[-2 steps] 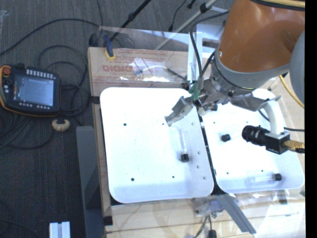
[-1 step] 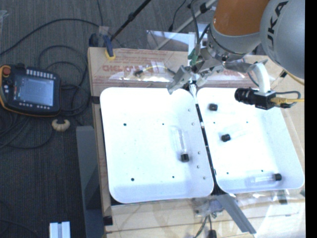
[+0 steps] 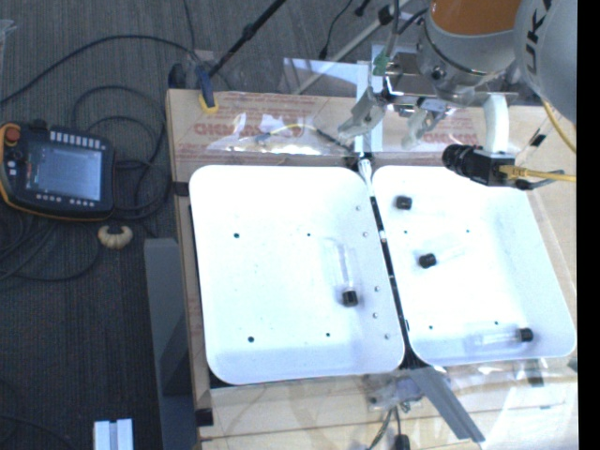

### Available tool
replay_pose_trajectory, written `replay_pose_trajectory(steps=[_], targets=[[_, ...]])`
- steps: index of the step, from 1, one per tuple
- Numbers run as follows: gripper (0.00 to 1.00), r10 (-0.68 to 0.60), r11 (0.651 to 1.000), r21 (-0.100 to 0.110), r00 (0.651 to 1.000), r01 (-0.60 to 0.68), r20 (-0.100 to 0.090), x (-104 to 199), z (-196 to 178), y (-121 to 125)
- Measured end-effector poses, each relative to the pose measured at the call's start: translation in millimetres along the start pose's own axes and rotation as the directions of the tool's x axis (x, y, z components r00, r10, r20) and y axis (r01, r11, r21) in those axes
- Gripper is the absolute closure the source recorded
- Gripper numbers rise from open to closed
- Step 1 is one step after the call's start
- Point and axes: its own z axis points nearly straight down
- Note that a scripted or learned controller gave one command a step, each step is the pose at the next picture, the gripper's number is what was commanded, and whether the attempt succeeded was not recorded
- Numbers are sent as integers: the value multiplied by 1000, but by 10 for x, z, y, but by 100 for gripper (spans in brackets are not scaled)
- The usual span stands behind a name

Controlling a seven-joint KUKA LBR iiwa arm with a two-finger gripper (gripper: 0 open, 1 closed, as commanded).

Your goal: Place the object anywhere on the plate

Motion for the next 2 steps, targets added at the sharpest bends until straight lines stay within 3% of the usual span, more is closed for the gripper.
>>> replay_pose_trajectory(steps=[1,2], targets=[[0,310,951,1,951,-310,1,445,-26,342],[0,648,762,1,762,-648,1,804,-486,533]])
